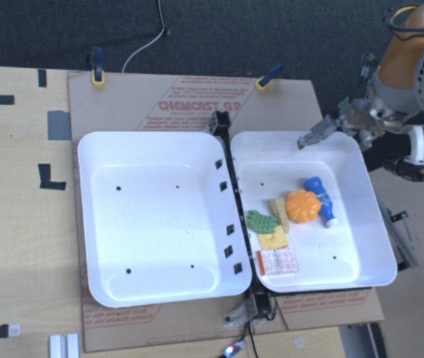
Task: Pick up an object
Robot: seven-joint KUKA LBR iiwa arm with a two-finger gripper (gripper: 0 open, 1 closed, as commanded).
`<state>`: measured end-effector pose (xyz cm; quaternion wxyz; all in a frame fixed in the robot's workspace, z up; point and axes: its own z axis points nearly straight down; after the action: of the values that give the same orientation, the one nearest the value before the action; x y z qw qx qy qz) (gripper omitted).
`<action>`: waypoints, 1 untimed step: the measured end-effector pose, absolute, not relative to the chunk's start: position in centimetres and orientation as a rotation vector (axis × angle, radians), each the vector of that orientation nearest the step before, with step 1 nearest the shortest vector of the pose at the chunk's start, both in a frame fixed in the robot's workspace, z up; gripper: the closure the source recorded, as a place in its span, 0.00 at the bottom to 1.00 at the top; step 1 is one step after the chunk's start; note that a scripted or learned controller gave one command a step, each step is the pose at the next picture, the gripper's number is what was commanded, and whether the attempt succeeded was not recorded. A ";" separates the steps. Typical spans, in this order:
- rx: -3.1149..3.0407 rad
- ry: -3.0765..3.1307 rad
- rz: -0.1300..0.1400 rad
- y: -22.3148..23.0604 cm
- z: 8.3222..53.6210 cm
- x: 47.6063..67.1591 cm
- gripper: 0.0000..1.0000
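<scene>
Looks like approach stage: gripper (310, 138), can't tell its state, hovers over the right bin (361, 274), needs to drop toward the orange toy (302, 206).

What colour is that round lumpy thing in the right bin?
Orange round lumpy object, clearest in the camera view.

Two bins (152, 144) side by side; small objects (290, 218) clustered in the right one.

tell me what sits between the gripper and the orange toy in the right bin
Nothing: in the camera view, bare white bin floor separates the gripper at the right bin's far rim from the orange toy. A blue toy touches its right side.
</scene>
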<state>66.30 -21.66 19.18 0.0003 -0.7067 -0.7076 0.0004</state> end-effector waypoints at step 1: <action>-2.219 -2.225 0.003 -21.7 20.2 66.3 1.00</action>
<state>66.33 -21.65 20.19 -0.0004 -0.7062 -0.7080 0.0008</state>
